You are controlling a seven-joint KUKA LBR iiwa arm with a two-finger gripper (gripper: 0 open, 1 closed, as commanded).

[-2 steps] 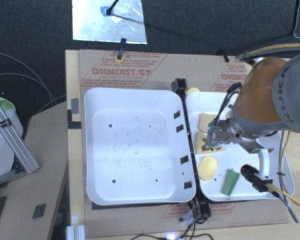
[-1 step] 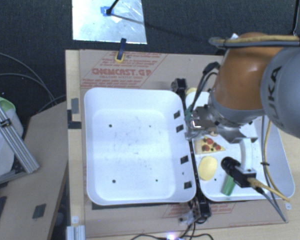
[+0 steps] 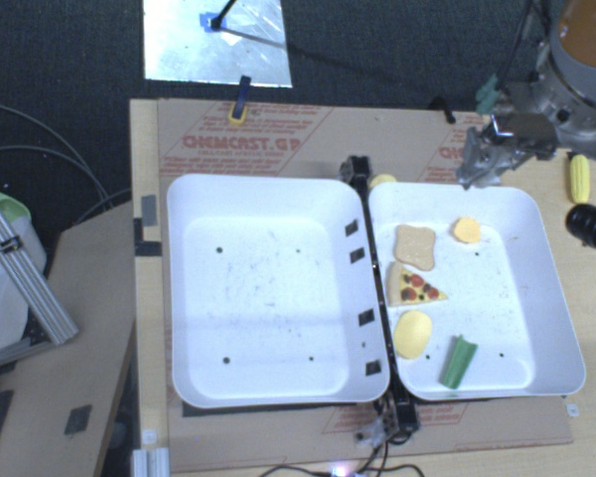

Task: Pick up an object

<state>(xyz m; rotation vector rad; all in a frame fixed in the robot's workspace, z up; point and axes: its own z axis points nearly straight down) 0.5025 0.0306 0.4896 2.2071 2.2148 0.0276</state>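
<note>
Objects for picking all sit in the right bin [image 3: 546,296], clustered along its left half. From my feed I count a tan bread-slice shape [image 3: 415,245] near the top, a pizza slice [image 3: 413,286] with red dots just below it and touching or nearly touching it, a pale yellow oval piece [image 3: 412,334] lower down, and a green stick [image 3: 457,362] lying at a slant beside that, toward the front wall. A small orange-yellow round piece [image 3: 467,231] lies apart from the others, nearer the back wall of the same bin. The left bin [image 3: 268,286] carries only faint scuffs and a few dark dots on its floor.

The gripper [image 3: 477,172] hangs over the back rim of the right bin, up and to the right of the orange-yellow piece, with nothing visible between its tips. It is dark and blurred against the cardboard, so I cannot tell how it is set. The arm's orange band [image 3: 588,18] shows at the upper right corner.

On the table [image 3: 99,266] outside the bins, a yellow corn cob [image 3: 579,177] lies to the right of the gripper, and a small pale yellow ball [image 3: 382,181] rests behind the bins where they meet.
</note>
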